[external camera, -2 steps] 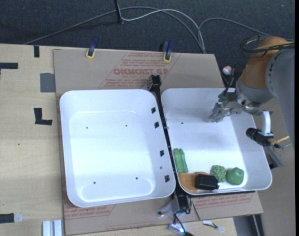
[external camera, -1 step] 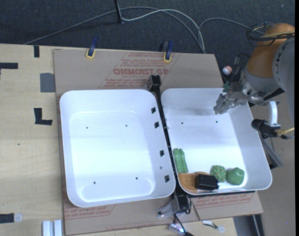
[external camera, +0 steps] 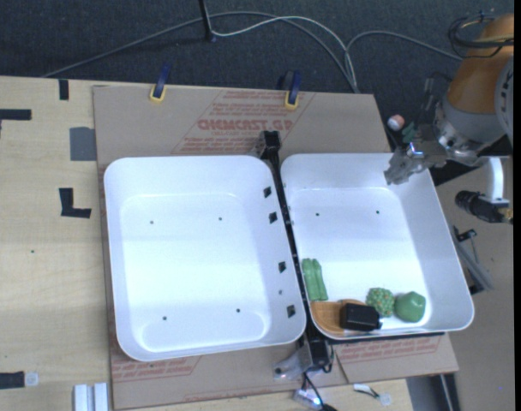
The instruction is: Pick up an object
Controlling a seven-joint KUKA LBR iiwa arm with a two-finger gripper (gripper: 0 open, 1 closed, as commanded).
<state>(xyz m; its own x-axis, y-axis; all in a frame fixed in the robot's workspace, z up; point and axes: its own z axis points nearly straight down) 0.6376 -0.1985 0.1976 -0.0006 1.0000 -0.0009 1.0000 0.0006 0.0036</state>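
Note:
In the right bin (external camera: 432, 204), near its front edge, lie a long green vegetable-like piece (external camera: 314, 278), a bumpy green piece (external camera: 380, 300), a smooth green round piece (external camera: 410, 306), and a black block (external camera: 359, 317) resting on a tan wooden piece (external camera: 327, 315). My gripper (external camera: 401, 168) hangs over the bin's far right corner, well away from those objects. Nothing shows between its tips.
The left bin (external camera: 123, 229) sits beside the right one on a cardboard sheet (external camera: 235, 122) held by two clamps (external camera: 161, 86). Black clips (external camera: 278, 221) join the bins along the middle. Cables (external camera: 329, 45) run behind the bench.

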